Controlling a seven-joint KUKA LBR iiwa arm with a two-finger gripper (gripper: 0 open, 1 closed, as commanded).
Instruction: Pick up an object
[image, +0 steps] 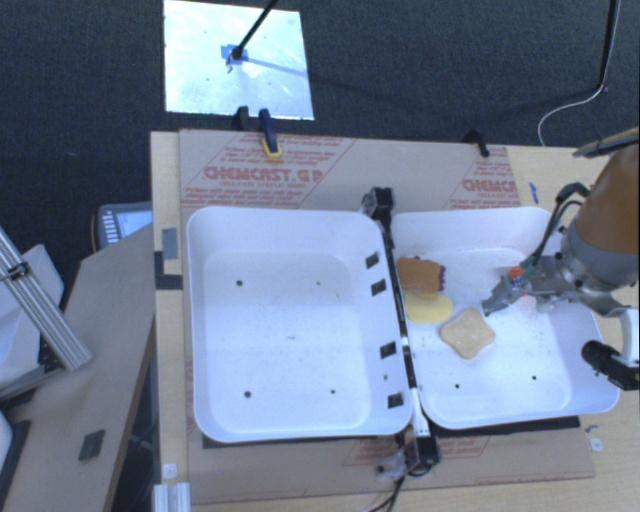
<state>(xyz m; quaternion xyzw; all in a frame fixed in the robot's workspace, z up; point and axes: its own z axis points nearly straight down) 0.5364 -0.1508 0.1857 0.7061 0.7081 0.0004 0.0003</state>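
Three small objects lie in the right bin (560, 400), close to its left wall. A brown chunk (420, 274) is the farthest back, a flat yellow piece (430, 308) lies just in front of it, and a beige toast-like slice (467, 333) sits nearest the front. My gripper (498, 300) hangs low over the right bin, just right of the yellow piece and above the beige slice's far right corner. I see nothing in its grasp. The grey arm with the orange band (610, 215) reaches in from the right.
The left bin (290, 330) stands beside the right one, with black clips (385, 320) along the shared wall. Both rest on a cardboard sheet (300, 170). A shiny metal plate (238, 60) lies on the floor behind, and a cable (580, 100) hangs at the back right.
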